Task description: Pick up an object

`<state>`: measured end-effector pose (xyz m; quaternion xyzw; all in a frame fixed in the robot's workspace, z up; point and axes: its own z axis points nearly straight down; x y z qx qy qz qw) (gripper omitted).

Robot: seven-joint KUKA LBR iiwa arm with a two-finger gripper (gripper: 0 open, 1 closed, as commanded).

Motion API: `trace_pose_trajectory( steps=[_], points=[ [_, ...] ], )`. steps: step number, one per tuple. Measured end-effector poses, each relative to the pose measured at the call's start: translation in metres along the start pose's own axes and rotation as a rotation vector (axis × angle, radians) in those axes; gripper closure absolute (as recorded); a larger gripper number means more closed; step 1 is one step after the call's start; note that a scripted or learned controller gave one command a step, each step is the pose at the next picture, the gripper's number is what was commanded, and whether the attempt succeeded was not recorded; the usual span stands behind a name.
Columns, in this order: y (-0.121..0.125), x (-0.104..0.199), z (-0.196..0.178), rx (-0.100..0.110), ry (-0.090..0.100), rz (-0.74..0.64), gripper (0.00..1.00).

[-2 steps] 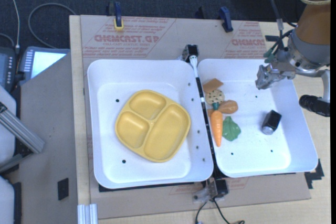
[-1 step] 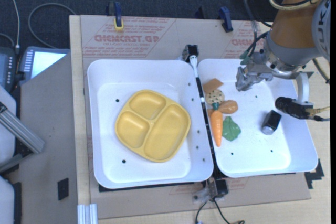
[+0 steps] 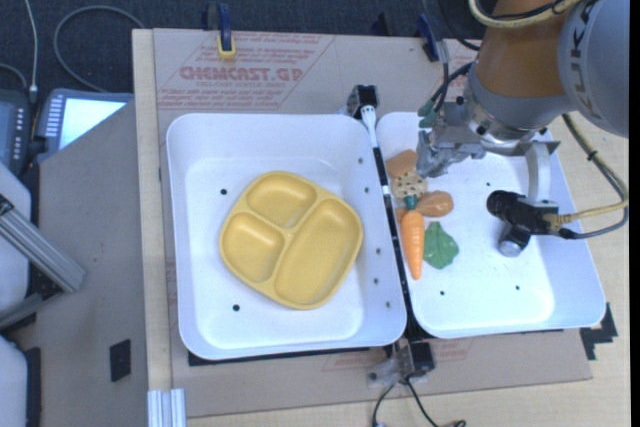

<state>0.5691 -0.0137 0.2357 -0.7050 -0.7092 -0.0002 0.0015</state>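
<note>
Here the gripper hangs low over a tan food piece near the carrot in the right bin; whether it grips anything, I cannot tell.

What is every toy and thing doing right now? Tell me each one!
Yellow plate: right way up in the left bin, nothing on it.
Carrot: lying flat in the right bin.
Green leaf: lying beside the carrot.
Bread roll: lying flat above the leaf.
Cracker: under the claw.
Claw: low over the food pile.
</note>
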Motion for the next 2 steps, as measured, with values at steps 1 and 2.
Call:
trace_pose_trajectory(
  steps=[1, 2],
  points=[
    [-0.006, 0.050, -0.006, -0.002, -0.001, 0.002, 1.00],
    [-0.007, 0.101, -0.008, -0.003, -0.001, 0.001, 1.00]
  ],
)
